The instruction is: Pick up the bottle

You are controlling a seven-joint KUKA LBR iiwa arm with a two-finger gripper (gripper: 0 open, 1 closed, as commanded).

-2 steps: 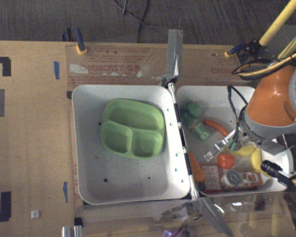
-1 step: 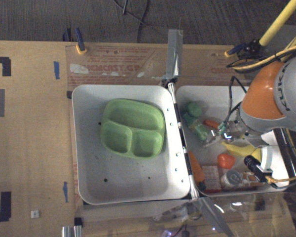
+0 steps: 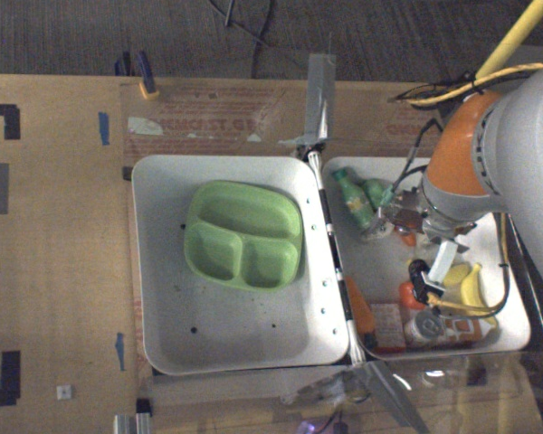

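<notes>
A green bottle [image 3: 351,197] lies in the back left corner of the right bin [image 3: 516,333], its cap end toward the back. My gripper [image 3: 383,221] hangs low over the bin just right of the bottle's near end, close to it or touching it. The wrist and the orange band [image 3: 457,156] cover whatever is beneath them. A second green thing [image 3: 377,191] sits right beside the bottle, partly hidden by the gripper.
The right bin also holds a yellow banana [image 3: 471,287], a red thing [image 3: 409,293], an orange thing [image 3: 360,313] along the left wall, a flat packet [image 3: 389,326] and a jar [image 3: 427,325]. A green divided plate [image 3: 244,235] lies in the left bin [image 3: 163,315].
</notes>
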